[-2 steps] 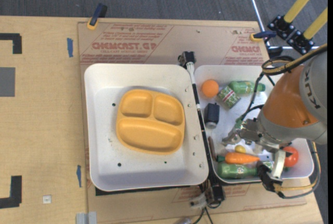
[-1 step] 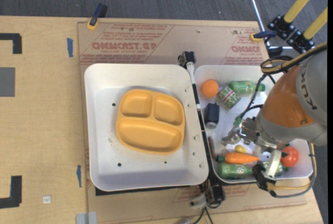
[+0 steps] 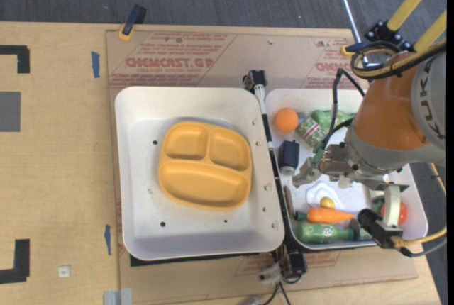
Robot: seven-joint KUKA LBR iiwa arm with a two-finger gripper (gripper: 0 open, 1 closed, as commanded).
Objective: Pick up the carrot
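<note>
The carrot [image 3: 330, 215] is orange and lies on its side near the front of the right bin [image 3: 418, 225], just above a green bottle [image 3: 325, 231]. My gripper [image 3: 327, 169] hangs over the middle of that bin, a little behind the carrot and apart from it. The grey and orange arm hides the bin's back right part. Nothing is visibly held by the gripper.
The right bin also holds an orange ball [image 3: 286, 120], a green can [image 3: 313, 128], a dark blue block [image 3: 289, 153], a fried-egg toy [image 3: 324, 194] and a red and white item [image 3: 394, 210]. A yellow divided plate [image 3: 206, 164] lies in the left bin [image 3: 135, 176].
</note>
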